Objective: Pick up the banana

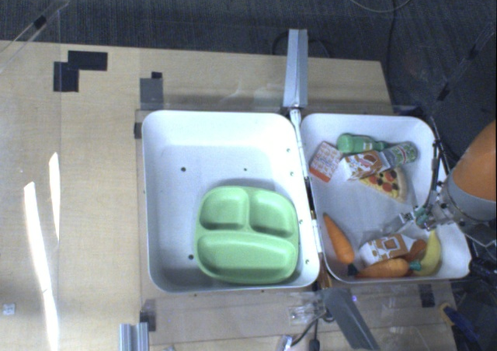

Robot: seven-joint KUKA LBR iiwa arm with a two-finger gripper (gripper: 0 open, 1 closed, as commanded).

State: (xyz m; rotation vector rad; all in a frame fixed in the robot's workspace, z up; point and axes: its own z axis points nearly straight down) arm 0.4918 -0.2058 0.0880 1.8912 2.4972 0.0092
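The banana (430,255) is yellow and short. It lies in the near right corner of the right bin (365,210), against the bin's right wall, with an orange vegetable (384,268) to its left. My gripper (423,218) reaches in over the right wall and hangs just above and behind the banana. The grey wrist and its orange band (480,165) are at the view's right edge. Nothing can be seen held by the gripper.
The right bin also holds a carrot (338,238), a small white carton (387,248), a green bottle (374,145) and two printed packets (324,161) (380,173). In the left bin (167,186) sits a green divided plate (248,234).
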